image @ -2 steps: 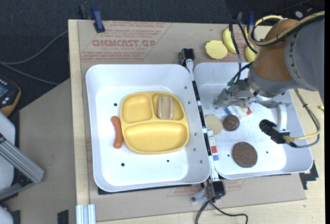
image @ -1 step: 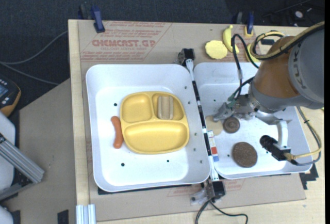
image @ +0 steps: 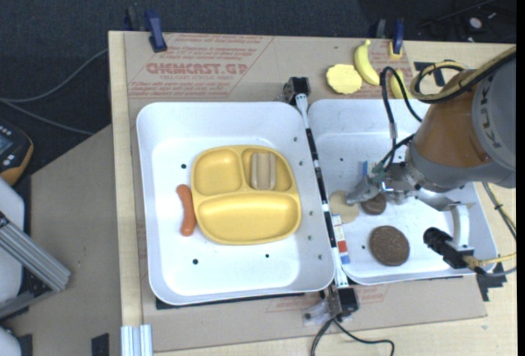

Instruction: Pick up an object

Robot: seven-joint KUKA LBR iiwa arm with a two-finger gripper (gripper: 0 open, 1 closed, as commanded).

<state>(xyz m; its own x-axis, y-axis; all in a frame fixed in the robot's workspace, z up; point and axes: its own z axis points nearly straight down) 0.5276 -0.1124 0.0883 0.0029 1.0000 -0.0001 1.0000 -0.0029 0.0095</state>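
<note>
My gripper [image: 367,192] hangs low in the right bin [image: 353,120], near the bin's left middle. A small brown object [image: 375,204] lies directly under it, partly hidden, and I cannot tell whether it is touched. In front of the gripper a round dark brown cookie [image: 389,245] rests on the bin floor. A pale beige disc [image: 337,207] sits by the bin's left wall. The left bin [image: 164,141] holds a yellow divided tray [image: 244,195] with a tan piece [image: 262,170] in its top right compartment. An orange sausage [image: 187,209] lies left of the tray.
A banana [image: 366,63] and a yellow round piece [image: 344,79] lie on the bench behind the right bin, outside it. The arm's grey and orange body [image: 459,137] covers the right bin's right side. Blue clamps [image: 154,30] stand at the bench's back edge.
</note>
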